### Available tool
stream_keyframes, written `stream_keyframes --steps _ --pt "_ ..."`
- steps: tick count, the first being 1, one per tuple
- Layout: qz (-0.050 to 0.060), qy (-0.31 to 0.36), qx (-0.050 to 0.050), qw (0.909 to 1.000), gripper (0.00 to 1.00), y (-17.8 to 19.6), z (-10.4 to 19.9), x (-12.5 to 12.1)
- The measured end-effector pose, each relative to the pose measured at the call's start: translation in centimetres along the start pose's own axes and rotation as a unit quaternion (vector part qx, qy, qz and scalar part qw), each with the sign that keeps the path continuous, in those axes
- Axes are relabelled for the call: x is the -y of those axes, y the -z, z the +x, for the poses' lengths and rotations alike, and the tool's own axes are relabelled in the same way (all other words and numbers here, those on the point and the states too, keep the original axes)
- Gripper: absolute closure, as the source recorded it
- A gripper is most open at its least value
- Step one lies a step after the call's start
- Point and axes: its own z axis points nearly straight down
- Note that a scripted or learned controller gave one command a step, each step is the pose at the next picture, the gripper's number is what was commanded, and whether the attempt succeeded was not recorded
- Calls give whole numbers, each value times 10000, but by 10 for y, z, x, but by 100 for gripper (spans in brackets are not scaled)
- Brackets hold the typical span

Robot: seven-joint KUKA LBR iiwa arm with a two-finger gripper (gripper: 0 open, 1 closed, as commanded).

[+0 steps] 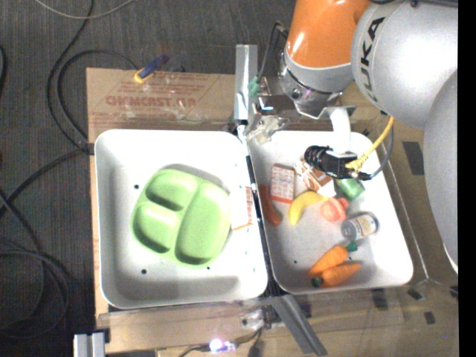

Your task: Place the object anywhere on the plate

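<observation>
Floor (171,21): dark grey carpet with a fine ribbed weave, filling the top and left of the view.
Cables (63,6): thin pale cord looping at top left; thicker black cables (30,192) curving down the left side.
Surface (160,103): brown cardboard sheet with faded red print, lying flat.
Light: even, soft shadows; one small bright glare (218,345) at the bottom edge.

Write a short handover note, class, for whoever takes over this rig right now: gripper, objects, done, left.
Gripper: hidden under the grey arm's orange wrist above the right white bin; finger state cannot be seen.
Green three-compartment plastic plate: in the left white bin, nothing on it.
Objects: yellow banana, two orange carrots, small jar, all in the right bin.
Done: nothing placed.
Left: pick one object and set it on the plate.
</observation>
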Motion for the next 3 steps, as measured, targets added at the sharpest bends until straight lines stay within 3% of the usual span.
stream_keyframes --steps 1,2,3 --pt "-7 1893 -12 9819 100 5 19 19" --pt "-22 4226 -15 9063 100 24 60 58" --pt "-13 3768 -25 9263 100 11 77 110"
